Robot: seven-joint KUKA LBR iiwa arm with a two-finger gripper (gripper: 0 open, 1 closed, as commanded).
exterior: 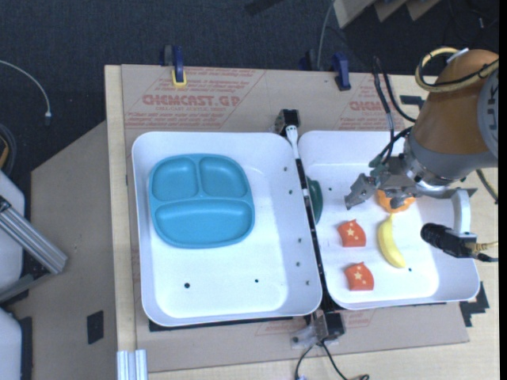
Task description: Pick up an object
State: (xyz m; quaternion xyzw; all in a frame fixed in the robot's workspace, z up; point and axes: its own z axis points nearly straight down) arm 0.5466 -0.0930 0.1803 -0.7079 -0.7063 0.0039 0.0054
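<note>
My gripper (pixel 379 190) hangs over the upper middle of the right bin (pixel 420 291). An orange object (pixel 396 203) lies partly hidden right under it. Whether the two touch is unclear. A yellow banana (pixel 389 242) lies just below the gripper. Left of the banana sits a red block with a yellow mark (pixel 351 233), and a second red block (pixel 359 275) lies nearer the front. A dark green object (pixel 314 199) rests against the right bin's left wall.
The left bin (pixel 230 291) holds a blue divided plate (pixel 202 199) in its upper left part. A raised divider with black clips (pixel 303 204) runs between the two bins. The arm's grey and orange body (pixel 455 125) looms over the right bin's far right corner.
</note>
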